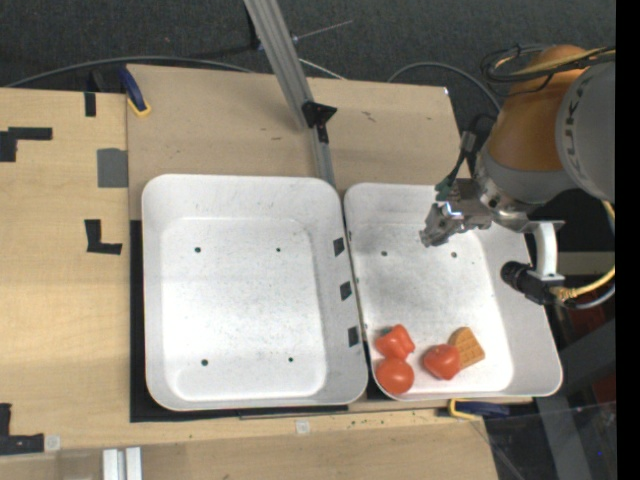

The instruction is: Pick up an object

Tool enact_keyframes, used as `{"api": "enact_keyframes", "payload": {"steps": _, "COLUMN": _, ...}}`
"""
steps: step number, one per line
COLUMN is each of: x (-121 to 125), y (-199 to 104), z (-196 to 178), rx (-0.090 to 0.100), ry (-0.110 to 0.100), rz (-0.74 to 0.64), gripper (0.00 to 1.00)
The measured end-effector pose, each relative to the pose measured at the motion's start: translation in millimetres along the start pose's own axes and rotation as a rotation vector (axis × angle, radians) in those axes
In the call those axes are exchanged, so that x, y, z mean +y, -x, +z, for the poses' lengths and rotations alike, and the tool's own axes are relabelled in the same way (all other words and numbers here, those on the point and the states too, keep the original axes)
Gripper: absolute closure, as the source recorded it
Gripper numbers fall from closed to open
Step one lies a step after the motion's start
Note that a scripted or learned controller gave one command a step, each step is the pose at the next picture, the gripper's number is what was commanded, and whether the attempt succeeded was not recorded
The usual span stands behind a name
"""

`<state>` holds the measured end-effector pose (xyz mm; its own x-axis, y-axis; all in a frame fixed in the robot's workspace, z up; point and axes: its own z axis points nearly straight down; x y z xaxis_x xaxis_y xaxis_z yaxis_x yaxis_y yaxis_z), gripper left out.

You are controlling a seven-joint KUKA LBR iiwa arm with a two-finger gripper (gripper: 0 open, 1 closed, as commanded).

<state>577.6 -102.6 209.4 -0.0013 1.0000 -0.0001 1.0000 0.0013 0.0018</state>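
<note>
Two shallow white bins sit side by side on the bench, the left bin (245,288) and the right bin (420,288), their inner rims touching along the middle. The right bin holds four small things, all clustered at its near edge: three red pieces (396,342) (395,375) (440,361) and one orange-tan block (466,345), which touches the rightmost red piece. The far and middle floor of that bin lies bare, leaving open room between the cluster and the arm. The gripper (438,230) hangs over the far part of the right bin, well apart from the cluster and just inside the far rim, with nothing seen between its fingers; whether they are apart or together cannot be told.
</note>
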Motion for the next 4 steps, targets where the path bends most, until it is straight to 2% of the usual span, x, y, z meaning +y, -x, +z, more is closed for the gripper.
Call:
{"api": "enact_keyframes", "payload": {"steps": 2, "x": -27, "y": -100, "z": -23, "rx": 0.002, "ry": -0.004, "rz": -0.005, "gripper": 1.0}}
{"api": "enact_keyframes", "payload": {"steps": 4, "x": -41, "y": -200, "z": -5, "rx": 0.001, "ry": -0.006, "rz": -0.005, "gripper": 1.0}}
